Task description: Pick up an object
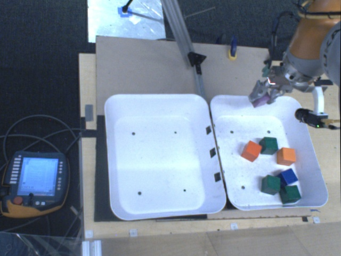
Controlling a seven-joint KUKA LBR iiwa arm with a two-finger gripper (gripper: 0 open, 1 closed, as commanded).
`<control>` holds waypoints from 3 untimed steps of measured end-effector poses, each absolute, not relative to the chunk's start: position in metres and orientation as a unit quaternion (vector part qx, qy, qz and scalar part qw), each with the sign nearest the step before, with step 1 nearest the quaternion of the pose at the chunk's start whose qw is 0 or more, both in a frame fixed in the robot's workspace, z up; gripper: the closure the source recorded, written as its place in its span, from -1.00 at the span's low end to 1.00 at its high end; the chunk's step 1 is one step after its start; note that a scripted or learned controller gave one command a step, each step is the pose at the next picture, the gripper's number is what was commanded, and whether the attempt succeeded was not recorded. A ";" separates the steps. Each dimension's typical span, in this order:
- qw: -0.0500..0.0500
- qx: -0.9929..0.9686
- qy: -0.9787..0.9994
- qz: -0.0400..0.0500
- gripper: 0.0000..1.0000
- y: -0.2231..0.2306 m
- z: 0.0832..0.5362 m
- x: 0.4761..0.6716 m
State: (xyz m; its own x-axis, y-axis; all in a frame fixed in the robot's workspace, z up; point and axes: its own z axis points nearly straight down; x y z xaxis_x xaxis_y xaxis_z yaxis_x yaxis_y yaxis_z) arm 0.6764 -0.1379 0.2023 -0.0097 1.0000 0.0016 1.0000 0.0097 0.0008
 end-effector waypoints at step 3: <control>0.000 -0.703 -0.711 -0.002 1.00 0.039 0.213 0.682</control>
